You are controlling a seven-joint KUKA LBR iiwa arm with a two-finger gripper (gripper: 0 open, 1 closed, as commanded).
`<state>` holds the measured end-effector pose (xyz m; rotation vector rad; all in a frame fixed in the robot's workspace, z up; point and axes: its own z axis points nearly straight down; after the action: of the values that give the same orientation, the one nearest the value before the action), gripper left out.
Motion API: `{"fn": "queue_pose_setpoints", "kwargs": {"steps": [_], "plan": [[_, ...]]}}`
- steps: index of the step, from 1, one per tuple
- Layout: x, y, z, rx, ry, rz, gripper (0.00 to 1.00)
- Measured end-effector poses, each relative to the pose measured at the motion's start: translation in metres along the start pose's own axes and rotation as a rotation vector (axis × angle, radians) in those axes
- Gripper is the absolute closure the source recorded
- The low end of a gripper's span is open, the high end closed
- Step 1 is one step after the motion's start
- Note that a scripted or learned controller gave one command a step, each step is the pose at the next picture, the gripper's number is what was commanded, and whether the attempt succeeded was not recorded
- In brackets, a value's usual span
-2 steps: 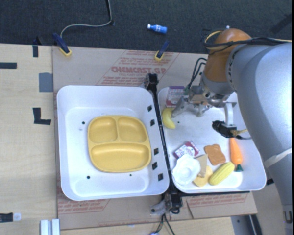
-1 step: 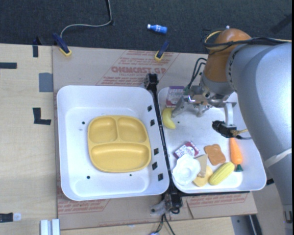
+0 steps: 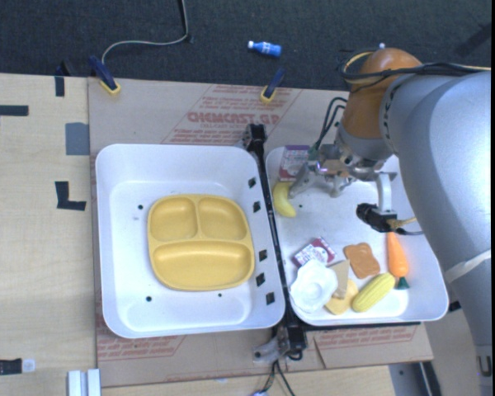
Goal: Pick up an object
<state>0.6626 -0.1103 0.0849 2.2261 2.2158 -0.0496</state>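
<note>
The gripper [image 3: 313,176] hangs low over the right bin [image 3: 421,304], its jaws' spread impossible to judge from above; a small yellow banana [image 3: 283,200] lies just beside its fingertips, against the bin's left wall. Nearer the front sit a toast slice [image 3: 363,260], carrot [image 3: 397,256], corn cob [image 3: 372,292] and fried egg [image 3: 312,287]. A moulded yellow divided plate [image 3: 200,242] fills the left bin [image 3: 115,221].

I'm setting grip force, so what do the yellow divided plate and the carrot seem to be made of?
The yellow divided plate looks like molded hard plastic: one even colour, rounded compartment ridges, a soft sheen. The carrot looks like a plastic toy: uniform orange, smooth skin, a small green end. Both are probably rigid, though a picture alone cannot confirm hardness.
</note>
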Motion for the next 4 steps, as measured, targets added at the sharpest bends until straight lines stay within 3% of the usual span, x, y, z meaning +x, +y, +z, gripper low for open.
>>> {"fn": "queue_pose_setpoints", "kwargs": {"steps": [1, 2, 4], "plan": [[0.0058, 0.0032, -0.0102, -0.017, 0.010, 0.001, 1.00], [0.0018, 0.0018, -0.0098, -0.013, 0.003, 0.003, 0.00], [0.0042, 0.0024, -0.0022, -0.008, 0.005, -0.001, 0.00]]}}
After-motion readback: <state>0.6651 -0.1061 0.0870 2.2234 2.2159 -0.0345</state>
